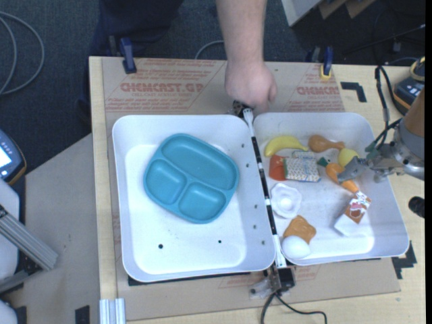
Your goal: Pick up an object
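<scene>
Reaching in over the right bin (pixel 385 245), the tool (pixel 351 171) sits low among the toy food; whether it grips anything I cannot tell. An orange piece (pixel 333 172) lies just beside it, a small carton (pixel 356 209) just below.

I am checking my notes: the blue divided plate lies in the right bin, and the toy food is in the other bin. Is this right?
Not quite. The camera view shows the blue divided plate in the left bin; the toy food, such as the banana, lies in the right bin.
</scene>
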{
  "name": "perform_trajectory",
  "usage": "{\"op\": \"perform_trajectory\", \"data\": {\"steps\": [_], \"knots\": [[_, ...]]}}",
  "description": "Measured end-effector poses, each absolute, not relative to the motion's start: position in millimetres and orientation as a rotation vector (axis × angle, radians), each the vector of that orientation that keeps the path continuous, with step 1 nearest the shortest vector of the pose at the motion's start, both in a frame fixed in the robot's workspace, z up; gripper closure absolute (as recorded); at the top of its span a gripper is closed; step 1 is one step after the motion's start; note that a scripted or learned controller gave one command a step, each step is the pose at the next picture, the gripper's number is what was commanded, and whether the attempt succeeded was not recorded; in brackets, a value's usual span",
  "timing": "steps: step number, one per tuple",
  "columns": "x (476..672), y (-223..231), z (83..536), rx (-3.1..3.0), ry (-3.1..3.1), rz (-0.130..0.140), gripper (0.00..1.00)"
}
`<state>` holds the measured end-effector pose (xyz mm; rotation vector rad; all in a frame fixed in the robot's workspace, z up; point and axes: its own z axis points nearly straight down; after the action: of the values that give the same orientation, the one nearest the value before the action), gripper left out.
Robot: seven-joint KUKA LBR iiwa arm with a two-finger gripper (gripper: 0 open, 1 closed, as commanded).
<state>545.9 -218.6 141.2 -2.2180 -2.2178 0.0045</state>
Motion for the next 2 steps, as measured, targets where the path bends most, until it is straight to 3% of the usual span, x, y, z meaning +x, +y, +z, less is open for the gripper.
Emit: {"op": "perform_trajectory", "data": {"steps": [1, 2], "knots": [[525.1, -193, 85, -2.228, -2.225, 0.001, 0.00], [525.0, -193, 95, -2.226, -2.223, 0.000, 1.00]]}}
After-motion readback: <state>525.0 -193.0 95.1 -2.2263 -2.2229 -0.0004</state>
